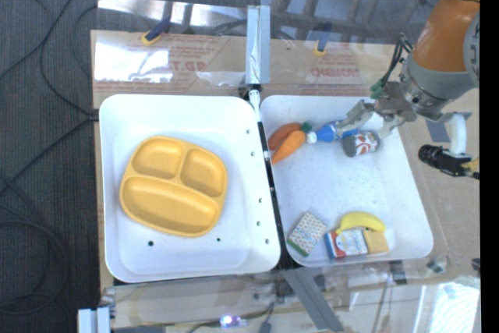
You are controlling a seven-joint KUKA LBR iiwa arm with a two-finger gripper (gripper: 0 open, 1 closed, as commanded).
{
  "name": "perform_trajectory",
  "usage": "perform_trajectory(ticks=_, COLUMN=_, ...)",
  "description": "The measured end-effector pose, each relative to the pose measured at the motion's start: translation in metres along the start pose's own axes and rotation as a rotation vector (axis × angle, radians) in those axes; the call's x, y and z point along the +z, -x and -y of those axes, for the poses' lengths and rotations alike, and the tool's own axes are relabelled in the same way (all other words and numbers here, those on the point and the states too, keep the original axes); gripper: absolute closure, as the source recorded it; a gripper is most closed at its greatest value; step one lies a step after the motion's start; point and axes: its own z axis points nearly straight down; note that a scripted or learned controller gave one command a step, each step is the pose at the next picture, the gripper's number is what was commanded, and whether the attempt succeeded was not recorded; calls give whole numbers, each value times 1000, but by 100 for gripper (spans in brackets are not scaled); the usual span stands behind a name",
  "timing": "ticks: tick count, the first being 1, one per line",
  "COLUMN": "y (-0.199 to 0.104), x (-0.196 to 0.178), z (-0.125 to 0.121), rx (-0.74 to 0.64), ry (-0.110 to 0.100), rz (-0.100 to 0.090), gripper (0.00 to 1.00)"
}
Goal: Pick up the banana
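Note:
The yellow banana (363,221) lies near the front right corner of the right bin (405,191), just behind a small carton. My gripper (366,127) hangs over the back of that bin, far behind the banana. It is open, with its fingers spread over a small red and white can (360,143) and nothing between them.
A carton (355,243) and a patterned packet (308,233) lie beside the banana at the front. An orange carrot (284,140) and a blue bottle (331,132) lie at the back, left of the can. The left bin (117,246) holds a yellow divided plate (173,185).

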Motion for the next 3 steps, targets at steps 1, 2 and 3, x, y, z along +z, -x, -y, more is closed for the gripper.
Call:
perform_trajectory(ticks=1, y=46, x=83, z=53, rx=-289, ry=1, rz=1, gripper=0)
perform_trajectory(ticks=2, y=13, x=129, z=104, rx=-282, ry=24, rz=15, gripper=0)
perform_trajectory(ticks=3, y=-6, x=130, z=49, rx=-444, ry=21, rz=14, gripper=0)
